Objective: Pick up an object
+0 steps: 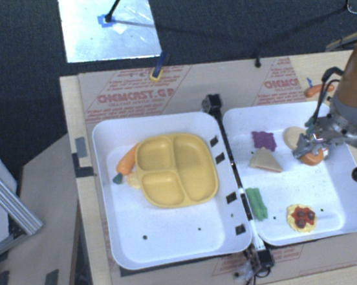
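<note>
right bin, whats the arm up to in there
The arm's tool is down in the right bin, at an orange piece near its far right side. Whether it has gripped the piece can't be told. A purple piece, a tan wedge, a green piece and a small pizza lie untouched. The left bin holds a yellow tray and a carrot.

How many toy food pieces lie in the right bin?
5, maybe more under the gripper: purple piece at the back, tan wedge below it, green piece front left, pizza in front, orange piece at the gripper.
</note>
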`<control>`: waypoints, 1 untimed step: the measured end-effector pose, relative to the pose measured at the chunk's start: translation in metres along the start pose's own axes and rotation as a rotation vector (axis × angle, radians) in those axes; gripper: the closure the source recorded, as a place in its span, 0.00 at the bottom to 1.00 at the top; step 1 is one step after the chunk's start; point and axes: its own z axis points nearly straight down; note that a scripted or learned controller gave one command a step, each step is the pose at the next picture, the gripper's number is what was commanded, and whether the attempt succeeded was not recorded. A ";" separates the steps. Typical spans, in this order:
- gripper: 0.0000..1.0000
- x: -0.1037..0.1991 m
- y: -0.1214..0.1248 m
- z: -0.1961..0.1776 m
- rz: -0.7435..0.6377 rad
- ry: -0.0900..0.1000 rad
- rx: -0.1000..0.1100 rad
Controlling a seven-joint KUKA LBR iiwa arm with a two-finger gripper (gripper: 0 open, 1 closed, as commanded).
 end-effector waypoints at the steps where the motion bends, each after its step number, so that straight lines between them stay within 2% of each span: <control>1: 1.00 0.000 0.001 -0.037 -0.001 0.000 0.002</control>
